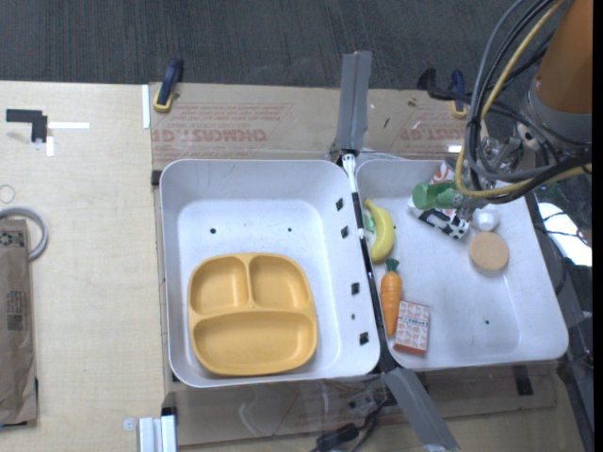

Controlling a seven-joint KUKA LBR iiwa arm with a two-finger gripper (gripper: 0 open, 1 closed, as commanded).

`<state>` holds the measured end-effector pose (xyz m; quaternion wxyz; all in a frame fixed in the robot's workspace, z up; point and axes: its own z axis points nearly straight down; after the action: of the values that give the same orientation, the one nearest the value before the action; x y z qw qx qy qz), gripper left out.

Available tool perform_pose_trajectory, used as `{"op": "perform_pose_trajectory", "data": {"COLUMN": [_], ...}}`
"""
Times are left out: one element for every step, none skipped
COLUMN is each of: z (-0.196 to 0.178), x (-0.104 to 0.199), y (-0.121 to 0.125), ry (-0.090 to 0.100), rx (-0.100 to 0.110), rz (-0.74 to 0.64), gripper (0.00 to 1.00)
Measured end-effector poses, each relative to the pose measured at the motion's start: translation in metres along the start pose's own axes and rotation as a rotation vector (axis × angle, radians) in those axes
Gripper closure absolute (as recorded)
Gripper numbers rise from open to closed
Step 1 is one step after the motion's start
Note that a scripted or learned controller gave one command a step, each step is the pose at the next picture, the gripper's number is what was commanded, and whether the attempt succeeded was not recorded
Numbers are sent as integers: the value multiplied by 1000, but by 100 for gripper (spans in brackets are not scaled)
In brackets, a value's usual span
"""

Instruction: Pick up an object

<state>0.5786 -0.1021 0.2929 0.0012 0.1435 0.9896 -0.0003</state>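
The right bin holds a banana and a carrot along its left wall. An orange-and-white small box lies near its front. Toward the back lie a green toy, a black-and-white object, a small white ball and a tan round disc. My gripper hangs over the bin's back right corner, wrapped in cables, just above and right of the green toy. Nothing shows between its fingers.
The left bin carries a yellow divided plate at its front. A grey divider bar runs between the bins at the back. Cardboard lines the bench behind them. The arm's orange band fills the upper right.
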Motion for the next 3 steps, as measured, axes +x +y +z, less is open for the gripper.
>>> {"op": "perform_pose_trajectory", "data": {"z": [-86,-147,-147], "x": [-19,-19,-3], "y": [-50,-78,-101], "ry": [0,1,3], "rx": [3,6,6], "rz": [833,1334,1286], "gripper": [100,100,100]}}
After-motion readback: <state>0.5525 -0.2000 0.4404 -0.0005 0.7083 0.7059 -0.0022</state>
